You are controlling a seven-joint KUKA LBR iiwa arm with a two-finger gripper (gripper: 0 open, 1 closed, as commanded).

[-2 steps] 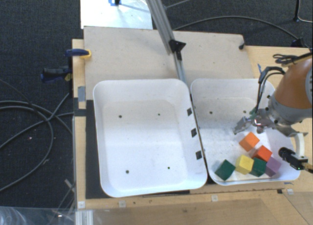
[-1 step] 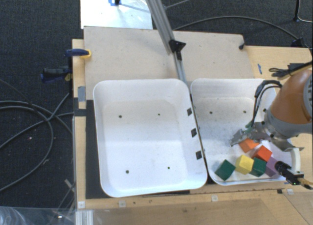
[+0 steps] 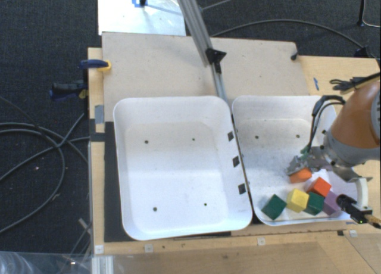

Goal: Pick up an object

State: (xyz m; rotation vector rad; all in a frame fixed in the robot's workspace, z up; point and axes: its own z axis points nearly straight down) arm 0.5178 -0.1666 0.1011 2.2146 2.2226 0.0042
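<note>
Crowding the near edge of the right bin [image 3: 268, 118], a dark green block [image 3: 274, 206], a yellow block [image 3: 297, 200], a second green block [image 3: 314, 203], a purple block [image 3: 331, 205] and an orange-red block [image 3: 321, 186] are sitting almost touching. Just above them the gripper [image 3: 300, 165] is reaching in from the right, hanging directly over an orange piece [image 3: 300, 176]; whether its fingers are spread or closed on that piece cannot be told, so the pick is looking unfinished, with the lift apparently remaining. Room is lying open across the bin's far half, while the near rim and the neighbouring blocks are hemming in the working corner. Beside it the left bin [image 3: 178, 112] is resting on the tabletop [image 3: 178, 64].
</note>
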